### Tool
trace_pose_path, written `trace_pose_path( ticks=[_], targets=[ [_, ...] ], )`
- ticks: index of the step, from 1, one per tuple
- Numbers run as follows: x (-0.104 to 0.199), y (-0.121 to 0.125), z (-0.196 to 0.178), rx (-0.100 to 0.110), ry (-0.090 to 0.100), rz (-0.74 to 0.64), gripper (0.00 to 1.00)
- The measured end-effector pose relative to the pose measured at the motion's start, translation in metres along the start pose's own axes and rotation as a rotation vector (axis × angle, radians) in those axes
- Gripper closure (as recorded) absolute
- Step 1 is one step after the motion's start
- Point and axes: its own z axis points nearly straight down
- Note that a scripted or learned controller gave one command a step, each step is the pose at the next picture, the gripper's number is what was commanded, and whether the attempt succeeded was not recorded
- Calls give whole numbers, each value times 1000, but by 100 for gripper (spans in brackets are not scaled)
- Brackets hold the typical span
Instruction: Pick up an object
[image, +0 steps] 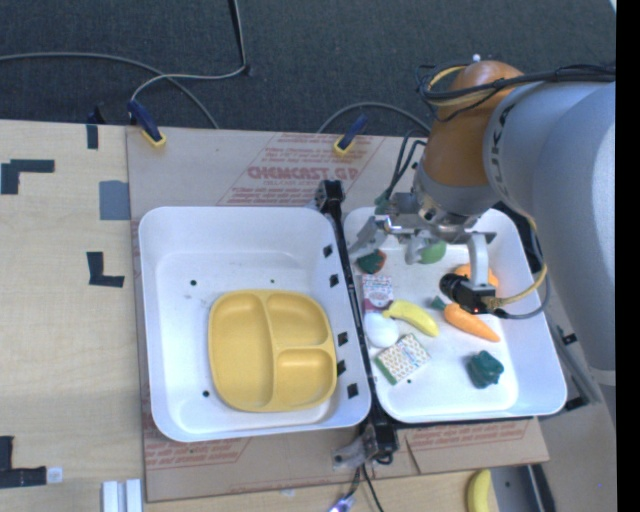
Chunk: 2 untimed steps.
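Two white bins are sitting side by side. The left bin (160, 300) is holding one yellow divided plate (272, 350). The right bin (530, 390) is holding one banana (413, 317), one carrot (470, 320), one dark green toy (485, 369), one patterned block (402, 358) and one white egg (381, 330). The gripper (420, 245) is hanging over its far end; finger spread: cannot tell. Cardboard sheet (250, 175) is lying on the wooden bench (60, 350), dark carpet (120, 40) beyond.
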Motion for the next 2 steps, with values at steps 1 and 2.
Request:
trace_pose_path(
  ticks=[1,2],
  targets=[
    [5,-19,0,0,0,1,0],
    [-50,-41,0,0,0,1,0]
  ],
)
